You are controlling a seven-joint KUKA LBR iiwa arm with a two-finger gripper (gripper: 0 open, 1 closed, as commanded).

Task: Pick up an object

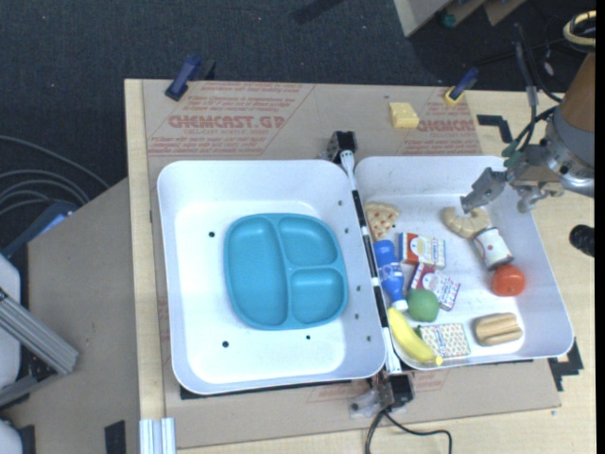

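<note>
Hand (493, 189) hung just above the tan toy (467, 220) at the right bin's (553, 322) back, apparently lining up a grab there, but I couldn't tell how open it was or whether it held anything.

We see a blue divided plate (284, 270) in the left bin (180, 253), a yellow block (404, 114) on the bench (246, 116), blue clamps (184, 77) at its edge
</note>
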